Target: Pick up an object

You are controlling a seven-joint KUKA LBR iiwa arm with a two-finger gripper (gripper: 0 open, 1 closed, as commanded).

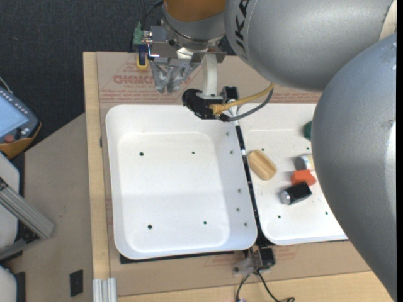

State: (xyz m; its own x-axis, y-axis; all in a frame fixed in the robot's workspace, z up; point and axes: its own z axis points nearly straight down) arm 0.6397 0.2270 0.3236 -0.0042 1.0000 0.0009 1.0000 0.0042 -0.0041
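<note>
1. The grey arm [327, 36] reaches in from the right. It covers the upper right of the view and hides the right part of the right bin. Its orange band sits at the top, above the wrist.
2. The table [101, 168] carries a brown cardboard sheet with red print along its far edge. Both bins lie on this sheet.
3. The left bin [170, 181] is white and shallow, with a few small dark dots on its floor.
4. The right bin [283, 228] touches the left bin along a dark seam. All the loose things lie in this bin.
5. The gripper [169, 80] hangs over the cardboard just beyond the far rim of the left bin, well apart from the things. Whether it is spread or pressed together cannot be told from this angle.
6. A pale wooden block [262, 165] lies in the right bin near the seam, tilted.
7. A black and silver cylinder [295, 194] lies on its side nearer the front.
8. An orange piece [303, 177] lies just beside the cylinder, on its far side.
9. A small grey thing [303, 162] lies just behind the orange piece, at the arm's edge.
10. A green thing [307, 130] peeks out from behind the arm, farther back.
</note>
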